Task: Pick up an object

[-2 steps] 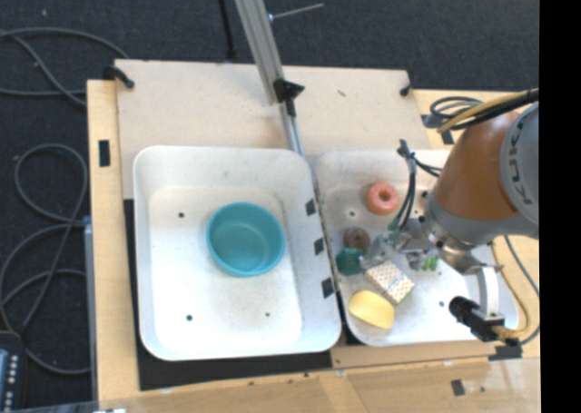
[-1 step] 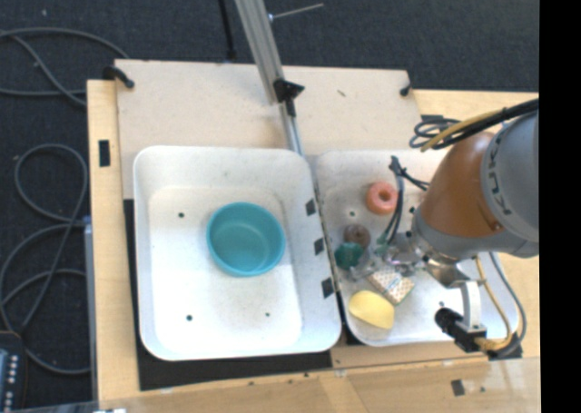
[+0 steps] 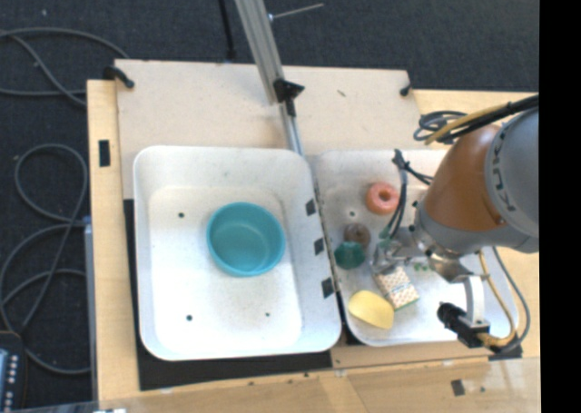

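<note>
My gripper point(image 3: 394, 255) hangs low in the right bin point(image 3: 338, 175), under the orange wrist band. Right below it lies a small patterned box point(image 3: 399, 289), tilted. A yellow rounded object point(image 3: 371, 309) rests at the bin's front, just left of the box. A dark teal object point(image 3: 349, 255) sits to the gripper's left, with a brownish disc point(image 3: 357, 233) behind it. A pink ring point(image 3: 382, 196) lies toward the back of the bin. The arm hides part of the bin's right side.
The left bin point(image 3: 163, 311) holds a teal bowl point(image 3: 245, 238) near its middle. A slanted metal post point(image 3: 263, 39) rises behind the bins. Cables point(image 3: 440, 122) loop at the back right, and a black part point(image 3: 458, 322) sticks out at the front right.
</note>
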`<state>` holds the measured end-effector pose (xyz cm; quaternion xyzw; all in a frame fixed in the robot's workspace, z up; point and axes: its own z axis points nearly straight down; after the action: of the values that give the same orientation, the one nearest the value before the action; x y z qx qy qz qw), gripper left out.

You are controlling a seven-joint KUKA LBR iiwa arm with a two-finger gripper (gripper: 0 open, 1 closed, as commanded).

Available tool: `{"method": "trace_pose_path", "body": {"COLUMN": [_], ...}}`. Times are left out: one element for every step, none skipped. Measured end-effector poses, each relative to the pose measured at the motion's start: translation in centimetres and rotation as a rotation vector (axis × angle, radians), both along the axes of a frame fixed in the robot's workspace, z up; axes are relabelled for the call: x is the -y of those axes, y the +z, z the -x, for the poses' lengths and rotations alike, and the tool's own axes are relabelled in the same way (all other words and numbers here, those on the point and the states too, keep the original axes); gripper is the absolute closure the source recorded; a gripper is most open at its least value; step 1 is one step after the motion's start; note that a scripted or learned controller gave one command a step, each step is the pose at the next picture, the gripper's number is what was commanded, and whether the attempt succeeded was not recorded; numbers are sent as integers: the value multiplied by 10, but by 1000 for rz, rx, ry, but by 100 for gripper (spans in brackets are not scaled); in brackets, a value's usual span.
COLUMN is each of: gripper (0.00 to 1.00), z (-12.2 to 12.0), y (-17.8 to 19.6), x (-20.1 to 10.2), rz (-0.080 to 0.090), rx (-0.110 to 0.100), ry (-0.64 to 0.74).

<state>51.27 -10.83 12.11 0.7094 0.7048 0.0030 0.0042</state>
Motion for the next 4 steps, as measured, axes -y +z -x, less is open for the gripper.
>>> {"method": "trace_pose_path", "body": {"gripper": [100,100,100,100], "z": [-8,-11,-13,-14], "y": [62,116,159,180], "x": [0,1,-1,-1], "rz": [-1,0,-1,-1], "rx": [-2,-2,-4,-7], "ry": [10,10,11,12]}}
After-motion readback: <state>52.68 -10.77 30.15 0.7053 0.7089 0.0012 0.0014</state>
